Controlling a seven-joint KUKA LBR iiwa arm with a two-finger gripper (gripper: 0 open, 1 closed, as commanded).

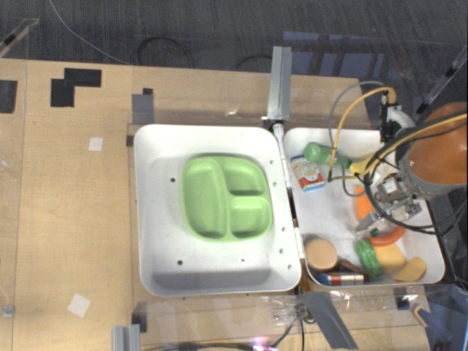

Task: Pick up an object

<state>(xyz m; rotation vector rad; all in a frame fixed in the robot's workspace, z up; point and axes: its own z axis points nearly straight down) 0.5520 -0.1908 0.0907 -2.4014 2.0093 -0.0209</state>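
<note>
The right bin (333, 214) holds several small objects. A green piece (318, 153) and a white, red and blue carton (308, 174) lie near its far left corner. At the front lie a round tan disc (321, 253), a dark marker (342, 277), a green item (365, 258) and two yellow pieces (413, 269). My gripper (376, 220) is low in the bin's right half, right over an orange item (363, 205) and a red-orange item (389, 235). The gripper's body and cables hide where it meets them.
The left bin (157, 269) bears a green divided plate (225, 197). A metal divider post (278, 93) stands between the bins at the back. The arm's orange band (439, 156) and yellow and black cables (358, 123) hang over the right bin's far right.
</note>
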